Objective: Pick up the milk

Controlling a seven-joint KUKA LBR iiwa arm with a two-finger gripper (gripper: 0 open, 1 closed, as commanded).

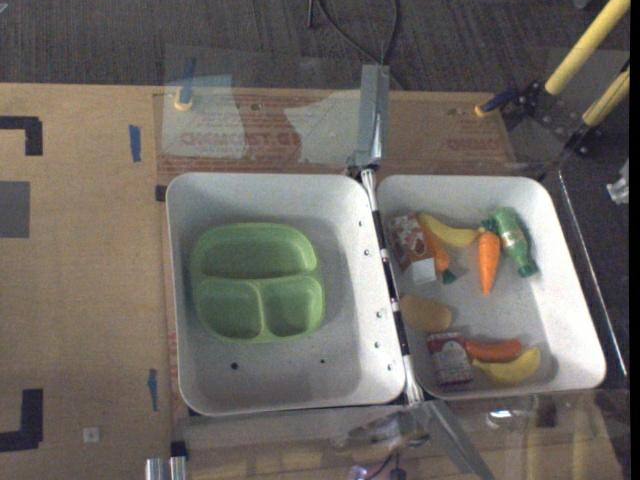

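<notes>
Banana (515, 365) hugs the right bin's (570, 298) front edge; milk (408, 240) lies untouched near its back-left corner. Next: approach from above. Pincer state, cannot tell.

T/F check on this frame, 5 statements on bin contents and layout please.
1. The green divided plate lies in the left bin. True.
2. The milk carton sits on the green plate. False: it lies in the right bin, near its upper left corner.
3. A banana lies beside the milk carton. True.
4. The green bottle stands in the left bin. False: it lies in the right bin, next to the carrot.
5. The right bin holds just one banana. False: a second banana lies near its lower edge.
</notes>
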